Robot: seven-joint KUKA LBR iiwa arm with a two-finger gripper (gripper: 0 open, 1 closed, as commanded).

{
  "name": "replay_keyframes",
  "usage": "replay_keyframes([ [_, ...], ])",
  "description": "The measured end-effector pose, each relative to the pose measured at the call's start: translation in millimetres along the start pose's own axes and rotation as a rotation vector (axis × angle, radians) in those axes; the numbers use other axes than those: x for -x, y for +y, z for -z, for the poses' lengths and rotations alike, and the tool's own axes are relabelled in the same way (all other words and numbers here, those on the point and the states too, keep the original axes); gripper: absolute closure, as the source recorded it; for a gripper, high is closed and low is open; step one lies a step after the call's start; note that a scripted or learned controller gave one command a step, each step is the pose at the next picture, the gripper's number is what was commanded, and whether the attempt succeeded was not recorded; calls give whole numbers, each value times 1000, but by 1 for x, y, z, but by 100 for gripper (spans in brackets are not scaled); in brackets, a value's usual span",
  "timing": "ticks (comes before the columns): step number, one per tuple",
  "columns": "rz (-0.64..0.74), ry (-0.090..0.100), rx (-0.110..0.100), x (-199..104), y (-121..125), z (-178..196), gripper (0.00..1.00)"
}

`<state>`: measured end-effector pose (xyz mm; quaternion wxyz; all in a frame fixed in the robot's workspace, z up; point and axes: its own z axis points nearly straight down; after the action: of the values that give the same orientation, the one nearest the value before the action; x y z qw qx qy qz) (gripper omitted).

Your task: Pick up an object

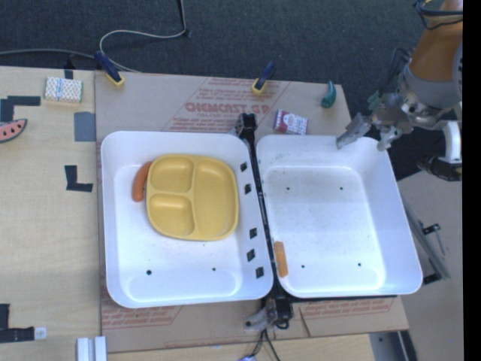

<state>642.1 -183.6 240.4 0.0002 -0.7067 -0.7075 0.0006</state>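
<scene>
My gripper hangs over the far right corner of the right bin, its two grey fingers spread apart with nothing between them. A small orange carrot-like piece lies at the near left edge of the right bin, far from the gripper. In the left bin rests a yellow divided plate. An orange sausage-shaped piece lies against the plate's left rim.
Black clips line the divider between the bins. A small red-and-white packet lies on the cardboard behind the right bin, with blue-yellow clamps and a teal hook at the cardboard's far edge.
</scene>
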Motion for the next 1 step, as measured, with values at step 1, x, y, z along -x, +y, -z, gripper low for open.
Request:
replay_keyframes([
  [1,0,1,-2,-31,21,-85,0],
])
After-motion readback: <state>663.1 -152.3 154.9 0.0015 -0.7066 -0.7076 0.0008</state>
